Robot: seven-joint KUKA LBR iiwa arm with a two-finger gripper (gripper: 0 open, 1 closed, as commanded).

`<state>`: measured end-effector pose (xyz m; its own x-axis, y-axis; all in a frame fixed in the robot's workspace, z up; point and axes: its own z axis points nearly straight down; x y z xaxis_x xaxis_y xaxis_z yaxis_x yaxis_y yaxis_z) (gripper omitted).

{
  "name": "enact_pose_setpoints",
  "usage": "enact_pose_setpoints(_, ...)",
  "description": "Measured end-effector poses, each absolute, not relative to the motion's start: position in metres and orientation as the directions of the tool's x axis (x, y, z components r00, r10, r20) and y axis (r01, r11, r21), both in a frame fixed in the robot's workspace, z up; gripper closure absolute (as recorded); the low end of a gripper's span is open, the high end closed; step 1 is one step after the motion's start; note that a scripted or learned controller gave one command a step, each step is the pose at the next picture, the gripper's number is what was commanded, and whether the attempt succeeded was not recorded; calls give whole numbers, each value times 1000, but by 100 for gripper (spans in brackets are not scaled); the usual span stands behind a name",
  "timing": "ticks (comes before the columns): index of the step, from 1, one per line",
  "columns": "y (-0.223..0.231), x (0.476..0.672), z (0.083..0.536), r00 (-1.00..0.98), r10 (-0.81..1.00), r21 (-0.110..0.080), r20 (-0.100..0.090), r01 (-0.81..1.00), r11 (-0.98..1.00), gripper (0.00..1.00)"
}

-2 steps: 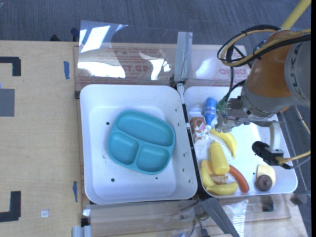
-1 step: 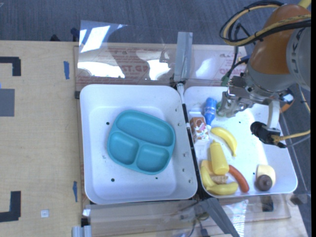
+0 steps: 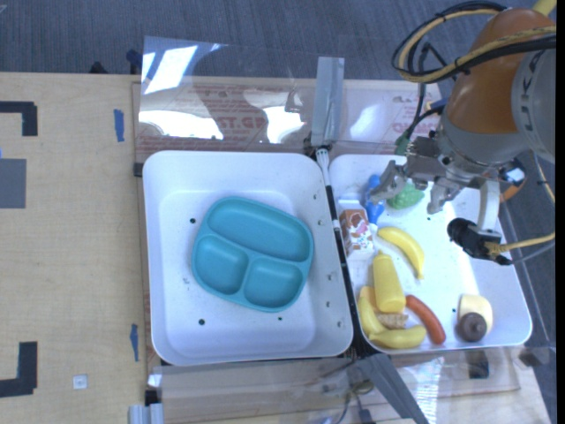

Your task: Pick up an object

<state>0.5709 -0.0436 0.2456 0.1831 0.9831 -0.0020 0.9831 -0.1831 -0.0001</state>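
A robotics lab: a pale wooden bench (image 3: 62, 237) on grey carpet (image 3: 221, 7), two white bins (image 3: 168, 184) with toy food, cabled industrial arm (image 3: 503, 69) at 2 o'clock.

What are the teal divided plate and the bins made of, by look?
Teal divided plate: likely moulded plastic, matte to satin, with uniform colour and soft rounded compartment edges. Left bin and right bin: probably white plastic, smooth and slightly glossy, with rounded corners; material not certain.

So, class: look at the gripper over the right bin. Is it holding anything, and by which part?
Nothing is held. The gripper hangs open above the green object in the right bin, with nothing between its fingers.
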Motion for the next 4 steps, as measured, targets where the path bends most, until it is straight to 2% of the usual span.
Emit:
enact_pose_setpoints(1,-86,564,121,108,994,24,1,994,-108,0)
enact_pose_setpoints(2,-113,588,100,30,1000,34,-6,999,-29,0)
enact_pose_setpoints(3,-102,566,87,-3,1000,8,-4,1000,3,0)
enact_pose_setpoints(4,-76,601,189,-218,976,10,-3,976,218,0)
